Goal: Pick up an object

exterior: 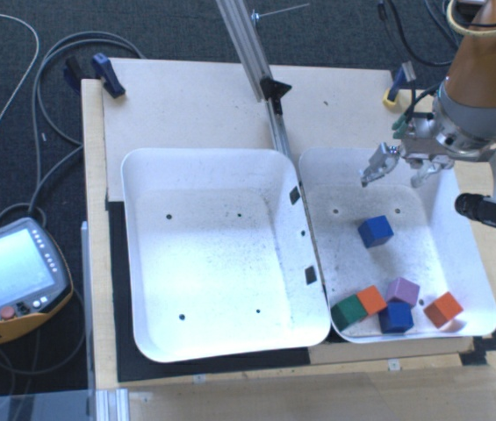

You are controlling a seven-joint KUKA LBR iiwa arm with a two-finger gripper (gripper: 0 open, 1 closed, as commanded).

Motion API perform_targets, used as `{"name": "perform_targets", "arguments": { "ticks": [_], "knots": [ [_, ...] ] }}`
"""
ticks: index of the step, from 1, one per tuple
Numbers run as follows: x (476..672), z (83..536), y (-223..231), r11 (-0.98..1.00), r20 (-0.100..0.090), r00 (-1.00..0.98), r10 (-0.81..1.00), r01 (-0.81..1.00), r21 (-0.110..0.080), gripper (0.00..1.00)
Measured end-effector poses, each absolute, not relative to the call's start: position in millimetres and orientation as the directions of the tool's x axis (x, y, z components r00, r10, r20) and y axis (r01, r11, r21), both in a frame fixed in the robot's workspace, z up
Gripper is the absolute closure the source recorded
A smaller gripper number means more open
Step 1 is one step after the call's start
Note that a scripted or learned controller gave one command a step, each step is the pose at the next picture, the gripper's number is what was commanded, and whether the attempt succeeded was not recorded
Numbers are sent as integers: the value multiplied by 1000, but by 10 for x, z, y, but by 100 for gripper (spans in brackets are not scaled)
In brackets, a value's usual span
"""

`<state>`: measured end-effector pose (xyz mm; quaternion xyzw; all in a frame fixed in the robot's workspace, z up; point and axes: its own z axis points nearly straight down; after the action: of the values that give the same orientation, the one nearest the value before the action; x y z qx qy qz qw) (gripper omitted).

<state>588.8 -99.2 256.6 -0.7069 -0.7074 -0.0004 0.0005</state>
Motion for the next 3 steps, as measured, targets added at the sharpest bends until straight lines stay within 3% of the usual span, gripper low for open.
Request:
{"name": "perform_targets", "arguments": {
  "ticks": [1, 2, 3],
  "knots": [
    [5612, 1782, -1273, -3, 2, 3, 1000, 1000, -11, 0],
    [5590, 1190, -969, -1, -4, 1, 1000, 1000, 16, 0],
    [6112, 1113, -1065, 2, -6, -2, 1000, 1000, 21, 0]
  ]
}}
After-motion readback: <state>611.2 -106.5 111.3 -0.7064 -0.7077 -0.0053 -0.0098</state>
